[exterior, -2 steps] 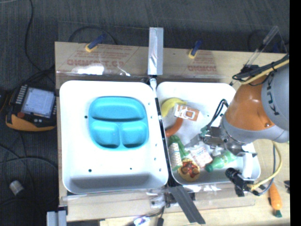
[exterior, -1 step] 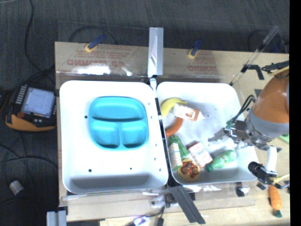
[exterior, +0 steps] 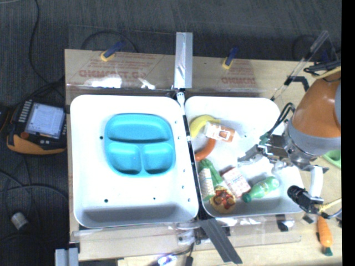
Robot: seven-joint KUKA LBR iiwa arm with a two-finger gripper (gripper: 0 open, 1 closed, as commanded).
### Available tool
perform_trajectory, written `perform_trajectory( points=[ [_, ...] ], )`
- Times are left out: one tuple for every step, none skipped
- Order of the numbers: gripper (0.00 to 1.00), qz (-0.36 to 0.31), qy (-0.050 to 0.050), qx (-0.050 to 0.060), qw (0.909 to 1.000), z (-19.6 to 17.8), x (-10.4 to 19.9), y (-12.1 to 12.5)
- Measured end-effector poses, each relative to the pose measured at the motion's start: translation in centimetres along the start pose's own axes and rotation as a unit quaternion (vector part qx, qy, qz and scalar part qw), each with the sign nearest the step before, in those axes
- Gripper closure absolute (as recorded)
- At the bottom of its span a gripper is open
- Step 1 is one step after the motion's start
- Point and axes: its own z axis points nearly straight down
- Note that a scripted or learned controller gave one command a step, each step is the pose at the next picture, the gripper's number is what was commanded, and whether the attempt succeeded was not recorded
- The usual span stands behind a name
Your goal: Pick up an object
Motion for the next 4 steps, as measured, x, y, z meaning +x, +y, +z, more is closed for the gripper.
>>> perform_trajectory(
  points=[
    [0.00, 0.100, 0.000, -0.005, 0.9950, 10.3, 4.9, 2.1],
    [0.00, -0.055, -0.001, 0.000, 0.9985, 0.8, -1.1, 1.2],
    [0.00, -0.026, 0.000, -0.002, 0.9997, 9.8, 1.4, 0.3],
    [0.00, 0.024, -0.002, -0.006, 0.9997, 10.3, 2.9, 1.2]
  ],
)
